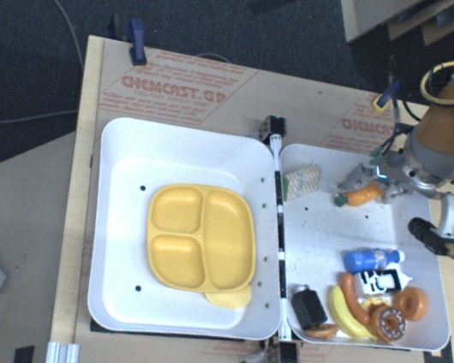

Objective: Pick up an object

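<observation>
The end effector [363, 190] pinches a small orange carrot-shaped toy [364, 194] over the smooth white right bin [323, 228].

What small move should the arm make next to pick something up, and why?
Probably a straight lift. The gripper sits low at the back of the right bin, right at an orange carrot-like toy. Whether it actually has the toy isn't clear; lifting would show.
</observation>
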`<state>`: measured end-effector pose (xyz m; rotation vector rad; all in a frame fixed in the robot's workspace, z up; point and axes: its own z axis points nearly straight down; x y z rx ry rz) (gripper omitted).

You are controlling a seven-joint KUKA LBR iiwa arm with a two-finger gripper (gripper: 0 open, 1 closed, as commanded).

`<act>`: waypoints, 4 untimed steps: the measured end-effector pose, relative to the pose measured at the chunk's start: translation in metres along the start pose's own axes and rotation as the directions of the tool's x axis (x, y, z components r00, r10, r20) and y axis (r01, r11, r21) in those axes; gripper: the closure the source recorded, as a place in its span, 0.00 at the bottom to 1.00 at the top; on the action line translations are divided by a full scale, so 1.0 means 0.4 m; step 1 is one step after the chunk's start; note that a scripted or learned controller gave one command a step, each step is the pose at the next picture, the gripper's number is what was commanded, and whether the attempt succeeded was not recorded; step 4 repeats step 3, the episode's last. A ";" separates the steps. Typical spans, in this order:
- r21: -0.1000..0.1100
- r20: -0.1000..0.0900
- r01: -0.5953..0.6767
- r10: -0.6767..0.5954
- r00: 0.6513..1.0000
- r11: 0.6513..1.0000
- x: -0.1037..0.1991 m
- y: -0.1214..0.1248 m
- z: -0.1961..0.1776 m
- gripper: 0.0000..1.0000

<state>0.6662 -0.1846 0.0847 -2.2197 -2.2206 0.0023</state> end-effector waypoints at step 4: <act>-0.002 -0.001 0.001 -0.001 1.000 1.000 0.360 -0.139 -0.251 1.00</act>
